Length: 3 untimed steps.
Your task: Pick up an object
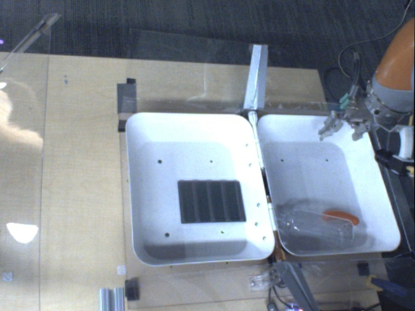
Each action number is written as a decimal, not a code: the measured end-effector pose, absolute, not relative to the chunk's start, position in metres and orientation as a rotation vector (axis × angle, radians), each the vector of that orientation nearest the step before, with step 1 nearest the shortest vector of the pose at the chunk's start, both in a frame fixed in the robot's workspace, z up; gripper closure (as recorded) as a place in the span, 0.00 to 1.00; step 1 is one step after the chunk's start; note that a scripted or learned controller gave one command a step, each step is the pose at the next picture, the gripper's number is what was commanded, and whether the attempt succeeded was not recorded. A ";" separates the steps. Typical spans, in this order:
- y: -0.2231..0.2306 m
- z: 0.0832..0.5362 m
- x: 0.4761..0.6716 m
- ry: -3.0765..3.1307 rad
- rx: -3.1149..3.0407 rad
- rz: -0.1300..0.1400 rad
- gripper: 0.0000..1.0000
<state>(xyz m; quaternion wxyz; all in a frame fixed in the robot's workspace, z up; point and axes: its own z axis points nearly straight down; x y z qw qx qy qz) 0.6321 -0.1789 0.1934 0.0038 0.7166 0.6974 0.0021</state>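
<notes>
The robot's two-finger hand (342, 126) hovers with fingers spread and nothing between them at the right white bin's (295, 149) one o'clock corner; the clear plastic bottle with orange cap (322, 222) lies at five o'clock, likely best gripped across its middle.

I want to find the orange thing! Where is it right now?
The orange thing lies in the right bin, near the front right corner, right beside a clear plastic object. The end effector is over the bin's far edge, apart from it.
</notes>
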 end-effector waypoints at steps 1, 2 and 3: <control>-0.162 0.095 0.588 2.269 2.166 0.005 0.00; -0.168 0.088 0.670 2.407 2.013 0.002 0.00; -0.205 0.199 0.638 2.233 2.199 0.006 0.00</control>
